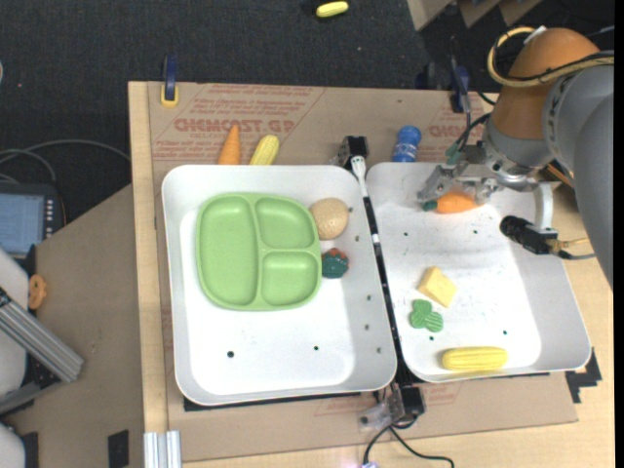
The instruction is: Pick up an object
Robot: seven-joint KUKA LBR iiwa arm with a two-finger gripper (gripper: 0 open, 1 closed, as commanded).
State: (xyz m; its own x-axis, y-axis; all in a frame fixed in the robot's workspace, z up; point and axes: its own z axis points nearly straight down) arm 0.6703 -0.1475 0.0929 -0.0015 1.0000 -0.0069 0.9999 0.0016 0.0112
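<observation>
Left bin [195, 291]: smooth white, shallow, rounded corners. A pale green three-part plate [258, 252] lies in its upper half, glossy plastic. Just right of the plate, a tan egg-shaped lump [331, 217], and below that a small dark teal and red piece [334, 263].

Behind the bins on the board: a carrot [229, 145] and a yellow corn cob [264, 149], side by side; further right a blue bottle [407, 144].

Right bin [546, 300]: a yellow wedge [437, 287], a green leafy piece [425, 316] just below it, a ridged corn [474, 359] near the front rim.

At the far corner the gripper [454, 191] is down over an orange item [455, 203], smooth and rounded. Its metal fingers sit at the item's top and left; whether they clamp it, cannot tell.
</observation>
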